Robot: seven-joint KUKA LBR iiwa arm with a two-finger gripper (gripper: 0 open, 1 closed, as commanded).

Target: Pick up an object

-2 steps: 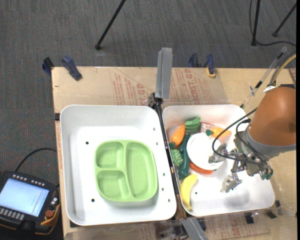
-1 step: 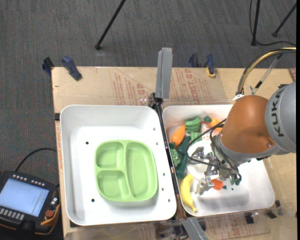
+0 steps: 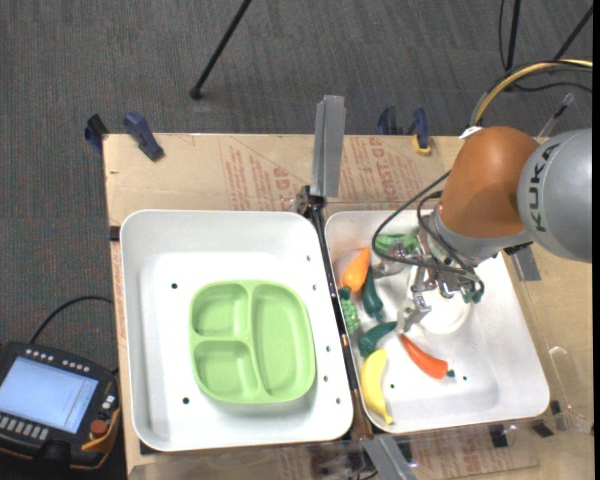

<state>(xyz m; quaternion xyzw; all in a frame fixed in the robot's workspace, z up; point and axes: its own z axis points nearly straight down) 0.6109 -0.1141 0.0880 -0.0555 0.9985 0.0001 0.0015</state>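
Bench under my remote watch: 2 shallow white bins sit side by side, the arm reaching in from 3 o'clock. The gripper hangs low in the right bin, near its centre, above a pale round object I cannot identify. Nothing shows between its tips, so I judge the pick not yet made. How the jaws stand I cannot tell; cables and metal linkage clutter the wrist.

Candidates lie close by. A red-orange carrot-like piece rests just beside the gripper at 5 o'clock. A dark green piece sits at 8 o'clock of the gripper, and a banana lies by the bin's lower left wall at 7 o'clock. An orange carrot leans at 10 o'clock, with more green items at 11 o'clock, partly under the wrist.

The left bin holds a light green 3-compartment tray, nothing visible in it.

Remaining, by my reading: close on 1 item and lift it free. Which item the program is aiming at I cannot say. The arm's orange band covers the bin's upper right area, and small green bits by the divider are too small to name. A teach pendant sits off the bench at 8 o'clock.
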